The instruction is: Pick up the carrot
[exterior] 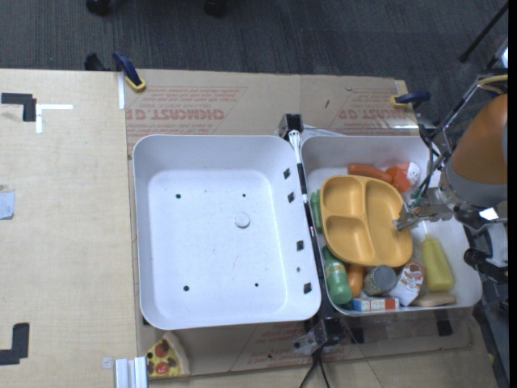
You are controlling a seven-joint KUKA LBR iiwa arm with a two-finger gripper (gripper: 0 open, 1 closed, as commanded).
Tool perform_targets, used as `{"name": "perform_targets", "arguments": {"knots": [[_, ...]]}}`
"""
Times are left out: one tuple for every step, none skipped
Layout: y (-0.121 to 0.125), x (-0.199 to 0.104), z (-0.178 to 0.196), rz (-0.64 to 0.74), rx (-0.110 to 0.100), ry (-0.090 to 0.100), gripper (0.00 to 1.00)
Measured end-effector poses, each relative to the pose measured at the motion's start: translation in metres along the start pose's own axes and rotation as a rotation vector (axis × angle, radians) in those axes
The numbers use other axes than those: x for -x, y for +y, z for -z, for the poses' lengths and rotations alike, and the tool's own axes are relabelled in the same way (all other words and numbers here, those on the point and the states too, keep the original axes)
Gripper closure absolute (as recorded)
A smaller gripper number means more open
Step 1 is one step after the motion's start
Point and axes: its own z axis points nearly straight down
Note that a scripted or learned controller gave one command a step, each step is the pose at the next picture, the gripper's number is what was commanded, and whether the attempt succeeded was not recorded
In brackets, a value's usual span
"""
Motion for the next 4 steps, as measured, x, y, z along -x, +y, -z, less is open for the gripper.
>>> {"name": "perform_targets", "arguments": {"knots": [[0.012, -0.057, -0.01, -0.214, -0.004, -0.004, 1.0], [0.012, -0.053, -0.001, -0.214, -0.005, -0.011, 1.0], [0.012, -0.054, -0.001, -0.213, -0.004, -0.009, 0.0], [0.006, -0.038, 0.006, -0.224, -0.008, -0.039, 1.0]]}}
